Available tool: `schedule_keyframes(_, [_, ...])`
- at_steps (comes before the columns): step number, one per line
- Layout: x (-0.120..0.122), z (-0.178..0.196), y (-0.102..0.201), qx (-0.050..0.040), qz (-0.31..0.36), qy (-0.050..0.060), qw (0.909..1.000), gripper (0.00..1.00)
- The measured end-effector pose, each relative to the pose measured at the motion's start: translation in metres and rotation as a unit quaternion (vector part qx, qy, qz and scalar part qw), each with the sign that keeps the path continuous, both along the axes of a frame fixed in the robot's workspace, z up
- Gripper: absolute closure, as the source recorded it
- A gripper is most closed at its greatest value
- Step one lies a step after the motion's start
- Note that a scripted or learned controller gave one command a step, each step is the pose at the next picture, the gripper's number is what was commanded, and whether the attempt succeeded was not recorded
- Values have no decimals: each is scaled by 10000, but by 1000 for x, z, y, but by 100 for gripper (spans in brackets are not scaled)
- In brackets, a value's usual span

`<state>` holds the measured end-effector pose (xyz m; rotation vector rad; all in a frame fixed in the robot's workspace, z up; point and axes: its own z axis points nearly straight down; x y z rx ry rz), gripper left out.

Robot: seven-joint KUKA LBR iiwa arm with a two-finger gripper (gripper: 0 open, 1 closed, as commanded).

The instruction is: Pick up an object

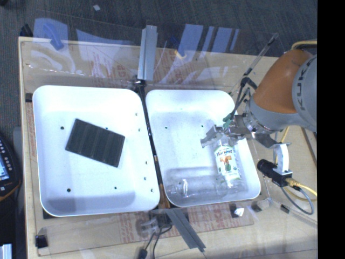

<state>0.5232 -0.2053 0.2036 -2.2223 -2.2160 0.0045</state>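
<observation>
Lying in the right bin (161, 144), toward its right wall, a small clear bottle (228, 163) with a white, green and orange label is what we are taking as the likeliest object to lift. Its long axis is running roughly from the far side of the bin toward the near side, cap end pointing up at the gripper (218, 134), which is hovering just beyond that end and slightly to the left. The label's lettering is too small for us to read. A second, clear plastic bottle (197, 186) is lying across the near edge of the same bin, close to the first one's base. We are seeing a dark ridged slab (95, 142) resting tilted in the left bin (48, 107). Whether the gripper is spread or pressed together, we cannot tell. Both bins are sitting on the tabletop (32, 58).
</observation>
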Motion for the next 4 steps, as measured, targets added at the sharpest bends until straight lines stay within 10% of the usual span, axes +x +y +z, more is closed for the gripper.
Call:
schedule_keyframes(2, [-17,-36,2,3,-135,-1,9999,0])
schedule_keyframes(3, [-16,-26,2,2,-117,-5,9999,100])
schedule_keyframes(4, [-16,-26,2,0,-114,-4,9999,0])
